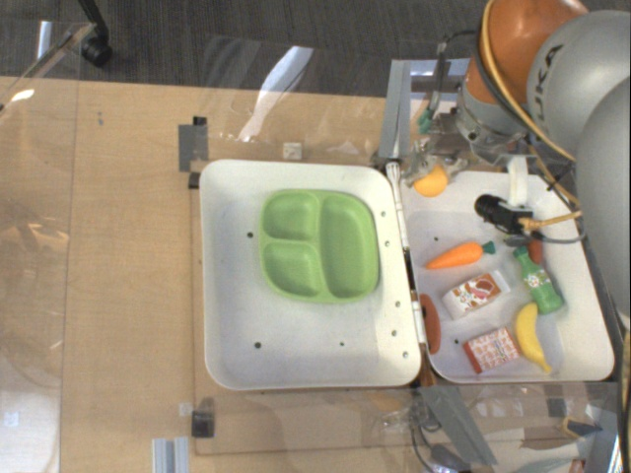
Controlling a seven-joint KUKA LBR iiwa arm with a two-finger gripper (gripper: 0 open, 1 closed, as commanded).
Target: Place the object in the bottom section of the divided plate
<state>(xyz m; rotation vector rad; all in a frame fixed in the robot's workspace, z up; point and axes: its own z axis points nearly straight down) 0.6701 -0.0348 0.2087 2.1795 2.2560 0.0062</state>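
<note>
- Wooden bench (108, 264) carries both white bins from my view.
- Green divided plate (320, 244) sits in my left bin (237, 353).
- My gripper (431, 161) hangs over the right bin's (592, 368) far corner, just above a small orange-yellow object (430, 182); I cannot tell its finger state.

A green divided plate (320, 244) lies flat in the left bin, well left of the jaws. A small orange-yellow object (430, 182) sits right at the jaws.

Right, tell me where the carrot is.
The carrot lies in the right bin, near its left wall, above the small white carton in the camera view.
</note>
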